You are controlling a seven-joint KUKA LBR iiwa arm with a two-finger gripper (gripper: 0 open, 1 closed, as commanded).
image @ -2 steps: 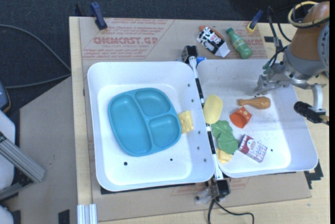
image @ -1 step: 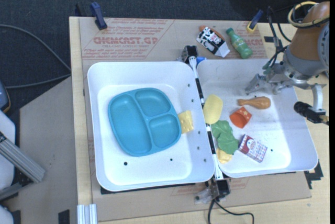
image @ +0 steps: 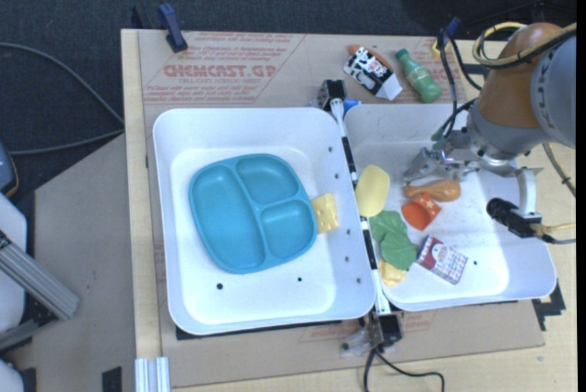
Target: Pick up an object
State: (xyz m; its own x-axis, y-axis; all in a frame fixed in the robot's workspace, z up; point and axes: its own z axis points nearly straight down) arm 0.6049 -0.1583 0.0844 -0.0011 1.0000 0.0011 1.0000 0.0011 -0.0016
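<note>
Fingers point(image: 430, 172) hover near the orange sausage point(image: 436, 190), mid right bin point(image: 531, 276).

One fixed cam is looking down at a slant from above the bench point(image: 229, 60), far enough to be taking in both white bins point(image: 174, 143), w/ the gripper point(image: 438, 163) sitting right of frame centre.

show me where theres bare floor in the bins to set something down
Left bin: bare around the blue tray, widest along the near wall. Right bin: bare far-left corner and right side; crowded centre-left by the claw.
</note>
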